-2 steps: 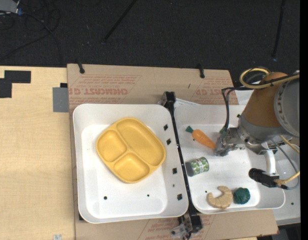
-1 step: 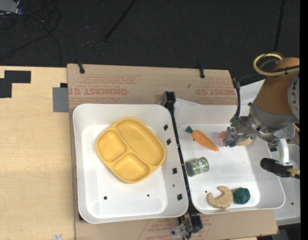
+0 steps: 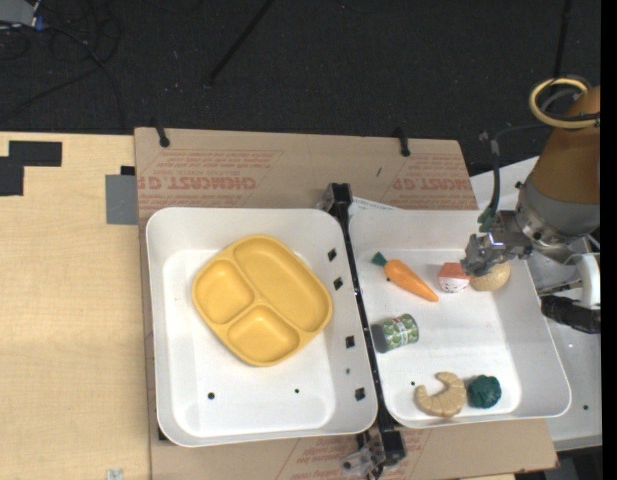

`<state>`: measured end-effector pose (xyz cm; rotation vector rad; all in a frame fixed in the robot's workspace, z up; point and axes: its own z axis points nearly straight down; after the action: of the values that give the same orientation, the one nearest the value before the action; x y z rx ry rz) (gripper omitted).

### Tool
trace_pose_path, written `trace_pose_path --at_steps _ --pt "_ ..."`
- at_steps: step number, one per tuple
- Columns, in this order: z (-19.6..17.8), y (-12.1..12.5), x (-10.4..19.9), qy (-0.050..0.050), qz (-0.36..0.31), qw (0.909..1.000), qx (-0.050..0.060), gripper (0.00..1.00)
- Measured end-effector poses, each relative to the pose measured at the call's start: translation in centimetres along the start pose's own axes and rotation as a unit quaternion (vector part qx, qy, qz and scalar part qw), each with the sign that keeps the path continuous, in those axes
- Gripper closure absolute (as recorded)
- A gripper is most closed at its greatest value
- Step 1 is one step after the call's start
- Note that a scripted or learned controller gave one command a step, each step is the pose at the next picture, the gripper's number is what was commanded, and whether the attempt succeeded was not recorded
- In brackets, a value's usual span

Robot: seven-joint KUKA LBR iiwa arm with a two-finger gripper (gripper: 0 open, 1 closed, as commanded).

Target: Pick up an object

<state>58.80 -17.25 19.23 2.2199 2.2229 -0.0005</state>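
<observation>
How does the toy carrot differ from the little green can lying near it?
The carrot is orange with a green top, long and tapering to a point; the green can is a short, stubby cylinder. The carrot lies nearer the far side of the right bin, the can nearer the middle. Both lie on their sides in that bin.

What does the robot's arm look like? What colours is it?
The arm is fat and round, grey lower down with an orange band above the wrist. A yellowish ring sits on top, thin black cables run beside it, and its small metal gripper is dark and silvery.
</observation>
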Motion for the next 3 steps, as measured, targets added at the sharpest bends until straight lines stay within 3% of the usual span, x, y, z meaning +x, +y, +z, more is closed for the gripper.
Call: trace_pose_path --at_steps 1,2,3 --pt "-5.1 0.1 -0.1 0.000 -0.001 1.0000 0.000 1.00" --pt "-4.4 0.2 5.8 0.001 -0.002 1.0000 0.003 1.00" --pt "-4.3 -1.3 10.3 0.001 -0.002 1.0000 0.004 1.00"
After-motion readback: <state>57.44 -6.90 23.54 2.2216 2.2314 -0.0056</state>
